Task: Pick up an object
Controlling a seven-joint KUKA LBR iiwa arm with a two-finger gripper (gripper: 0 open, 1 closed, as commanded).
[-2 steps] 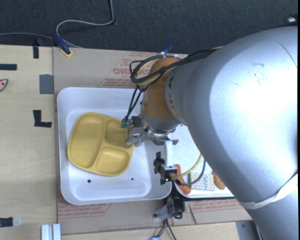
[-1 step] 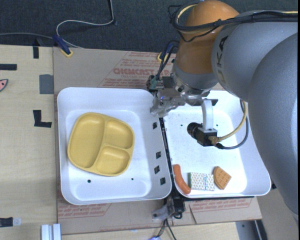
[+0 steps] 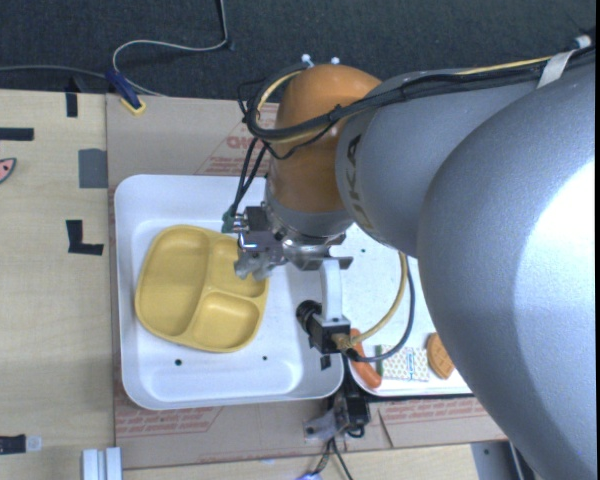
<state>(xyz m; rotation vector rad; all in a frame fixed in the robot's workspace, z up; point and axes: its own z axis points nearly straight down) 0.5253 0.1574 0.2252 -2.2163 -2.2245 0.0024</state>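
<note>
1. One yellow divided plate (image 3: 195, 293) lies flat in the left bin (image 3: 140, 368), seemingly not yet lifted
2. Claw (image 3: 252, 260) sits at its right rim; grip state unclear, so picking up remains

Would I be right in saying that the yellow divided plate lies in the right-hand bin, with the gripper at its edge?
Not quite: the camera view shows the yellow divided plate lying in the left-hand bin, not the right-hand one. The gripper is indeed at its edge.
</note>
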